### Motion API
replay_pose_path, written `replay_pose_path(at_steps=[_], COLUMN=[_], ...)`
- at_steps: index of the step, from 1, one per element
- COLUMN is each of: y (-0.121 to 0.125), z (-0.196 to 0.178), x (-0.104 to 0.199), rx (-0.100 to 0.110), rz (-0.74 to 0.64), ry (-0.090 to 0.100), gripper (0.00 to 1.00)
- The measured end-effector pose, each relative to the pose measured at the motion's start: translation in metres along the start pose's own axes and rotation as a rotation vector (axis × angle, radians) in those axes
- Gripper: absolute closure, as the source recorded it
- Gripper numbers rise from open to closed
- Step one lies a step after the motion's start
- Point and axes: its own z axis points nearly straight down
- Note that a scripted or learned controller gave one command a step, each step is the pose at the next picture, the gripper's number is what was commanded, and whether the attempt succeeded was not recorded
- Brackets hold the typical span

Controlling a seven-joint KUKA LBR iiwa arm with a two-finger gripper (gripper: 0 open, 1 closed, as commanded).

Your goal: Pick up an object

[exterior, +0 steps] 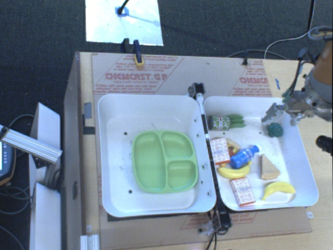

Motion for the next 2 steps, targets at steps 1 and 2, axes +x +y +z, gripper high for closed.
replay_pose_path(at_steps=[1, 2], y=[0.049, 0.031], z=[0.101, 0.154], x=[0.06, 0.063], rx=[0.003, -0.012], rz=[-0.001, 0.001], ry=[0.002, 0.001], gripper=[0.0, 0.0])
